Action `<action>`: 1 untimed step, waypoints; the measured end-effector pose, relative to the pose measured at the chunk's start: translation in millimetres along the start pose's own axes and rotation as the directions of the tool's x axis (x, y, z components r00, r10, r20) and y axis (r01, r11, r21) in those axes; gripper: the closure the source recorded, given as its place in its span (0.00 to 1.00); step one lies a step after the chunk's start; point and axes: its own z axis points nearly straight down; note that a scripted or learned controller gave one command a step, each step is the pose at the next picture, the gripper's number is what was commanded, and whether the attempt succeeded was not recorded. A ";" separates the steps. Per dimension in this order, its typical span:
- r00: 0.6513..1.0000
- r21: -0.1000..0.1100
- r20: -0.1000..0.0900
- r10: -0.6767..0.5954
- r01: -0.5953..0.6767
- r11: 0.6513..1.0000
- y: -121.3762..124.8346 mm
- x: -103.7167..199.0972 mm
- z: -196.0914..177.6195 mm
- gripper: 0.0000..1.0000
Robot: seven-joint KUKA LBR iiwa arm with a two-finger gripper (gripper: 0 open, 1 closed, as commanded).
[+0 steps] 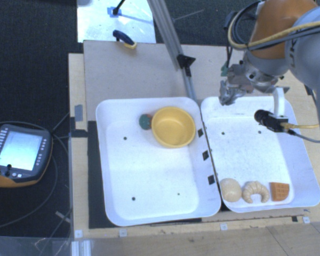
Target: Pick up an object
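Gripper hangs over right bin's far edge, grip state unclear.

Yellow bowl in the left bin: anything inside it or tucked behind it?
The yellow bowl looks empty inside. A small dark green object sits against its left side, partly covered by the rim, so its shape is unclear. Whatever lies under the bowl is hidden.

You're looking at a robotics lab: a teach pendant lies beside the bench, with cabled industrial arm above white bins.
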 end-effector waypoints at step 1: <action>1.000 0.000 0.000 0.000 0.000 1.000 2.5 56.4 -5.2 1.00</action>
